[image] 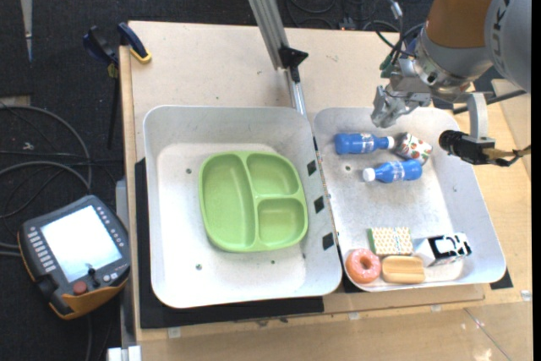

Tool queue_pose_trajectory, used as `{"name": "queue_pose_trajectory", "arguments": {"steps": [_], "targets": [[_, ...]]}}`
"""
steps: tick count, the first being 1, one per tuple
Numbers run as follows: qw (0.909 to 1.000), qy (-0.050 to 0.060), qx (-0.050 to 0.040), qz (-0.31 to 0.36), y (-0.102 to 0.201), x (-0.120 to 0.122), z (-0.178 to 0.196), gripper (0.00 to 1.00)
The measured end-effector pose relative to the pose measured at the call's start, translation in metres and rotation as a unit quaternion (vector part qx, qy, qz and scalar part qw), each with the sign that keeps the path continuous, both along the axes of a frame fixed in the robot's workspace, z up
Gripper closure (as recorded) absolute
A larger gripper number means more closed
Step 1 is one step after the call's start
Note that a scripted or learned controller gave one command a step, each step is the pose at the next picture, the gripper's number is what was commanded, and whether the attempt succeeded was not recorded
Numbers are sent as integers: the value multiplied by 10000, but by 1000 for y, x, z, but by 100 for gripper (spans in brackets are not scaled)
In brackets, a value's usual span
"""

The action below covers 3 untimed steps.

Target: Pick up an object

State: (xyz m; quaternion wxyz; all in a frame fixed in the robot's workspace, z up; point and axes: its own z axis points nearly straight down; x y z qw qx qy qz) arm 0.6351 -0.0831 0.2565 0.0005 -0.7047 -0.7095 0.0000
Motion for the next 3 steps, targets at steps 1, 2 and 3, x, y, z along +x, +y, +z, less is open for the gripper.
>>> {"name": "queue_pose_trajectory", "arguments": {"steps": [1, 2, 3], "targets": [[10000, 6, 4, 2, 50, 3, -14, 100], [10000, 4, 2, 3, 96, 5, -21, 100], [10000, 5, 3, 3, 143, 3, -28, 100]]}}
